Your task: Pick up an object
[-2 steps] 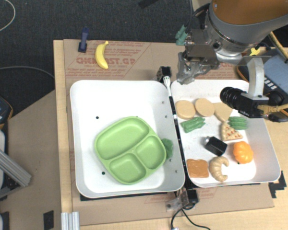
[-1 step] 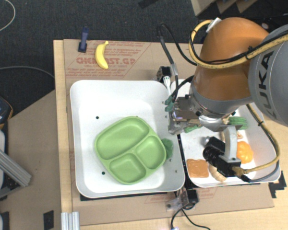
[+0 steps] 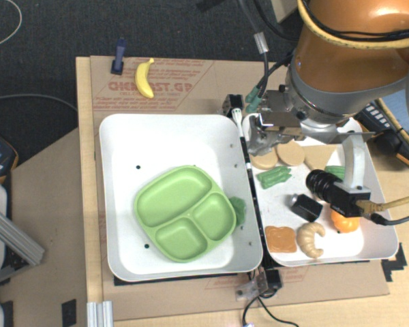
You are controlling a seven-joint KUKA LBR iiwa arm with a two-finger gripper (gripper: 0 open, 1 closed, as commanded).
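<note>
The right bin [image 3: 378, 240] holds several toy foods: a green pea pod [image 3: 273, 177], tan round biscuits [image 3: 291, 155], a toast slice [image 3: 281, 238], a croissant [image 3: 312, 239], an orange piece [image 3: 345, 223] and a small black block [image 3: 305, 208]. My gripper [image 3: 260, 142] hangs low over the far left corner of this bin, just above a tan biscuit [image 3: 262, 161] and close to the wall between the bins. The arm's big orange and grey body hides the far part of the bin.
In the left bin [image 3: 123, 148] lies a green divided plate [image 3: 184, 213], with a small green piece [image 3: 239, 210] at its right side. A yellow banana [image 3: 144, 78] and a blue clip [image 3: 118, 57] lie on the cardboard beyond the bins.
</note>
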